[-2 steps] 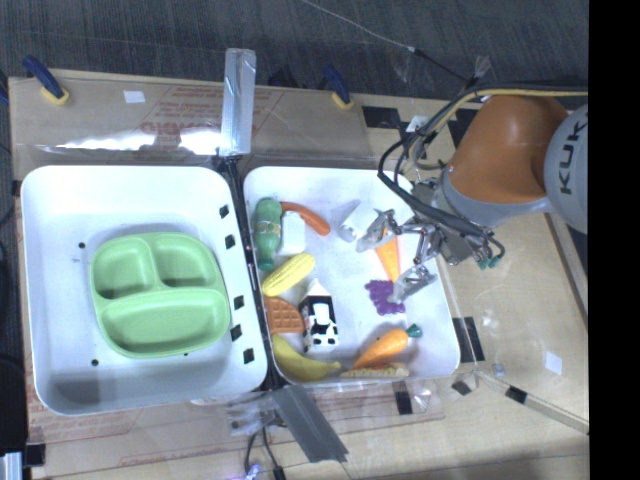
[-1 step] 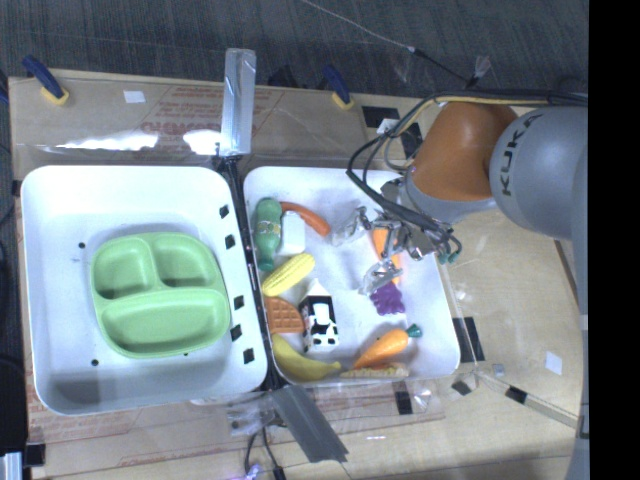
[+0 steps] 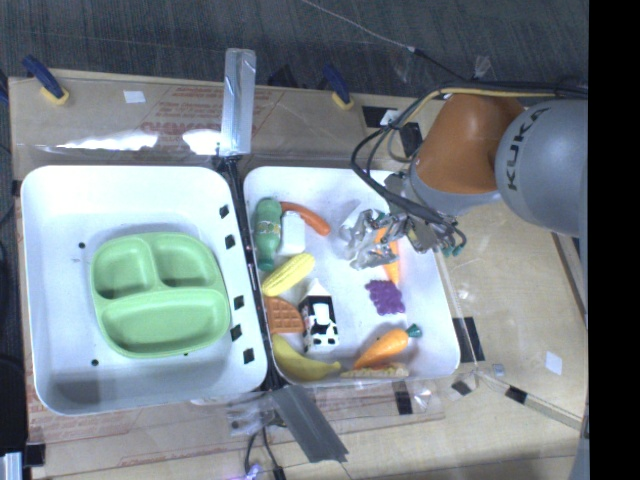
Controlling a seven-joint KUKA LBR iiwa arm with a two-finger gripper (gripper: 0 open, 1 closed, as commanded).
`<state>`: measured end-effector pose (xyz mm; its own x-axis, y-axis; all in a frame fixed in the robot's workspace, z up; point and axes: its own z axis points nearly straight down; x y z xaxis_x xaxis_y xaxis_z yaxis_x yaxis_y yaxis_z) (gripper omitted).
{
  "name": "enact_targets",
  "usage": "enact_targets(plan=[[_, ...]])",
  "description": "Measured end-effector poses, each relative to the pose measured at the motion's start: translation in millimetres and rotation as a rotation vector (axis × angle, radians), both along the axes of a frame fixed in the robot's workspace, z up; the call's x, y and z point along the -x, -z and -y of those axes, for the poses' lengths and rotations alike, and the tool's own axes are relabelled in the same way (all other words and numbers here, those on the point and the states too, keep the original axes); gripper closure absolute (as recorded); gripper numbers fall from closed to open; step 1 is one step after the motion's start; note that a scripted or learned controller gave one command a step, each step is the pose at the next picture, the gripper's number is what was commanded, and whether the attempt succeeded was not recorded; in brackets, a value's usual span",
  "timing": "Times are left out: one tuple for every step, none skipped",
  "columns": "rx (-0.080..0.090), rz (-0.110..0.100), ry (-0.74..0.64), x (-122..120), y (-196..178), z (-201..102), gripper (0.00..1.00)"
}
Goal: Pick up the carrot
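Carrots number two in the right shallow white plastic bin [image 3: 440, 268]: the plump orange carrot with a green top [image 3: 387, 345] lies at about five o'clock in that bin, tilted, close to the front wall, while a thinner orange carrot [image 3: 305, 217] lies at about eleven o'clock beside a green cucumber-shaped toy [image 3: 267, 232]. The grey arm with its orange band [image 3: 462, 146] comes in from three o'clock, and its metal pincer [image 3: 374, 240] hangs over the middle of the right bin, at about one o'clock from the plump carrot and well apart from it; a small orange piece shows right under the fingers, but whether the pincer is spread or pressed together I cannot tell. Just below it sits a purple bunch of toy grapes [image 3: 385, 296]. Toward nine o'clock in the same bin lie a yellow corn cob [image 3: 288, 272], a brown waffle-patterned piece [image 3: 284, 316], a black-and-white cow figure [image 3: 320, 323] and a yellow banana [image 3: 303, 363] along the front edge. Across the divider, the left shallow white bin [image 3: 50, 268] holds a green divided plastic plate [image 3: 160, 293] on the desk.
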<state>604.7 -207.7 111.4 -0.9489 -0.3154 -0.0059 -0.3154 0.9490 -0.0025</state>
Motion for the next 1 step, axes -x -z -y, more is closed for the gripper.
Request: enact_targets(plan=[[0.0, 0.002, 0.126, 3.4, -81.7, -22.3, 1.0]])
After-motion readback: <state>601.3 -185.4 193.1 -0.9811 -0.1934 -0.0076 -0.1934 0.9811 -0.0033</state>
